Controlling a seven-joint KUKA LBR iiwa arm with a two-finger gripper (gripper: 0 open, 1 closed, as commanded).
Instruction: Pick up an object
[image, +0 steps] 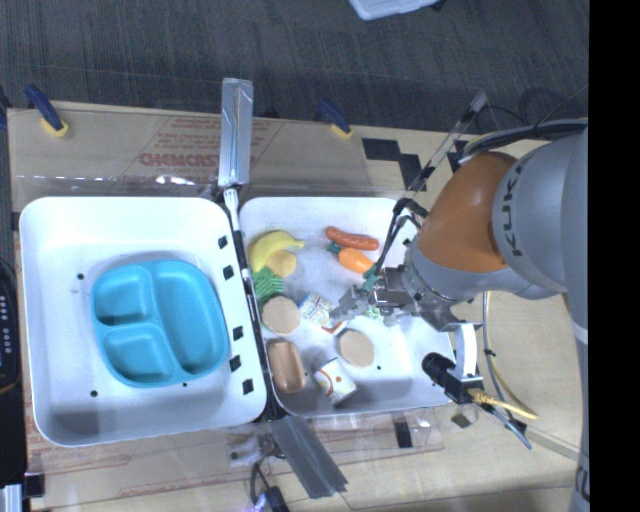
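Note:
The right bin (400, 215) holds several toy foods. A yellow banana (272, 246) lies at its left, with a green piece (266, 287) below it. Near the back are a red sausage (352, 238) and an orange carrot (354, 261). A tan round bun (281, 315) sits beside a small white wrapped item (313, 307). Toward the front are another round bun (356, 348), a brown bread roll (285, 366) and a small cup (335, 381) on its side. My gripper (352, 301) is low in the bin's middle, just above the second bun and right of the wrapped item.
The left bin (50, 300) holds a blue divided tray (158, 322). A metal divider post (235, 130) stands between the bins at the back. The arm's grey and orange wrist (470, 235) covers the right bin's right side. Cables (505, 400) trail off the bench's front right.

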